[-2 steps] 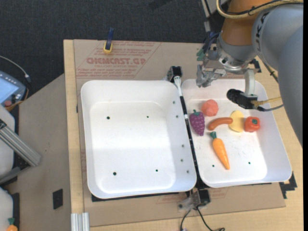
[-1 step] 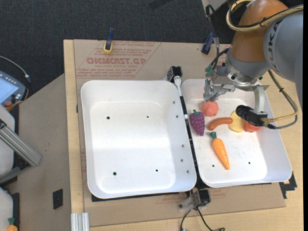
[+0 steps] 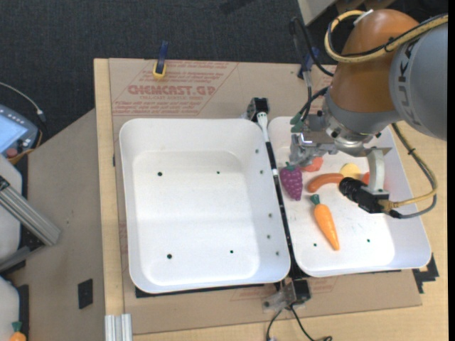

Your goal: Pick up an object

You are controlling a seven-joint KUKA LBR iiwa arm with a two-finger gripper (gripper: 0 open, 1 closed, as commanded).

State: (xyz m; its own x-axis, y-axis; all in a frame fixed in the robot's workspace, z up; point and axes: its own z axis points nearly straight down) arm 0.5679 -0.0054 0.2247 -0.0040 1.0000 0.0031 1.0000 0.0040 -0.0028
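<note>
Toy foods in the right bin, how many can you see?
4 at least: purple grapes by the left wall, carrot in the middle, orange sausage above it, yellow piece further right. The arm may hide more.

Brown cardboard sheet (image 3: 178, 87) under the bins, yellow-and-blue clamp (image 3: 161, 65) on its far edge — dark carpet (image 3: 85, 20) beyond

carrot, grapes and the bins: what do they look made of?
Carrot: likely moulded plastic toy, smooth, uniformly saturated orange with a flat green top.
Grapes: probably plastic or rubber, a single purple lump with a bumpy surface and a slight sheen.
Left bin and right bin: seemingly thin formed plastic, glossy white, with rounded corners and soft reflections. None of this is certain from looks alone.
</note>
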